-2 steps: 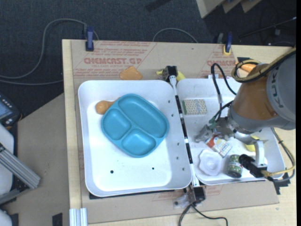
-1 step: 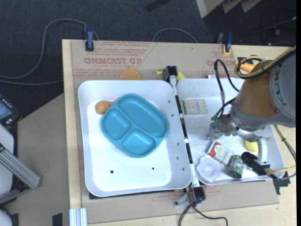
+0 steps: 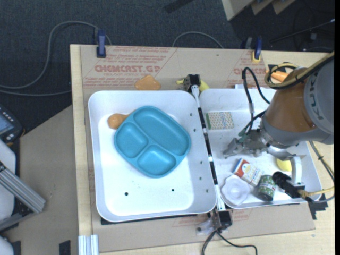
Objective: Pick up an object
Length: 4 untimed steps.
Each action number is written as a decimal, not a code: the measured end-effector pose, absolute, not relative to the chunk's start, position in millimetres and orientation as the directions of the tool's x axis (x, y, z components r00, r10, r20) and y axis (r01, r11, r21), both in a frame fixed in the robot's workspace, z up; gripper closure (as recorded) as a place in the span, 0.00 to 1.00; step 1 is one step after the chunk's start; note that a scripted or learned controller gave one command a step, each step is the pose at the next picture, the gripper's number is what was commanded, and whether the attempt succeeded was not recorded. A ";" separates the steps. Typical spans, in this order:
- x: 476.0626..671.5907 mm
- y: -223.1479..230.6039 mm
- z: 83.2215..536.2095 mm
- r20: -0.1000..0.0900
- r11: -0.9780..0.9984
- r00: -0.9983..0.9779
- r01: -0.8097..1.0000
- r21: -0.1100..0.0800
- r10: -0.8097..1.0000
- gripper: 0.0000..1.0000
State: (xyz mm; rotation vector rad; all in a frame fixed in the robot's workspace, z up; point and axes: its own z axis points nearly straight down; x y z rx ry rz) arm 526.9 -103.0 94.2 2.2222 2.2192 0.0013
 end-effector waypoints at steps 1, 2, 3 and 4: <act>482.7 -103.8 87.2 0.002 -0.002 0.002 1.000 -0.005 1.000 0.00; 534.6 -171.4 156.7 -0.008 -0.003 0.003 1.000 0.012 1.000 0.00; 547.3 -90.8 80.7 0.004 0.007 -0.007 1.000 -0.004 1.000 0.00; 509.4 -106.8 84.2 0.002 -0.003 0.003 1.000 -0.005 1.000 0.00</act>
